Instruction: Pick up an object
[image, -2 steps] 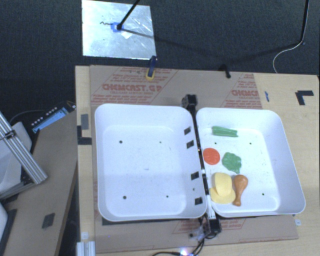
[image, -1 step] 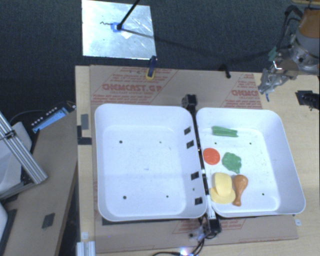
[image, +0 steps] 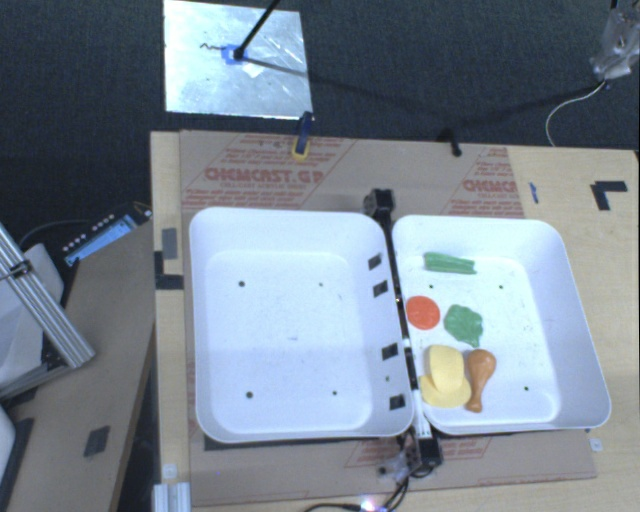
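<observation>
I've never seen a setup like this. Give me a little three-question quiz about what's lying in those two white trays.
1. True or false: all the toy food lies in the right bin.
2. Which item lies farthest toward the back of that bin? A) the green bean pod B) the orange-red disc C) the brown drumstick
3. Fill in: the drumstick lies right beside the ____ piece at the bin's front.

Key
1. True. The left bin has none of them.
2. A. The pod sits behind the disc and the green leafy piece.
3. Yellow. The yellow piece lies against the drumstick's left side.
</observation>
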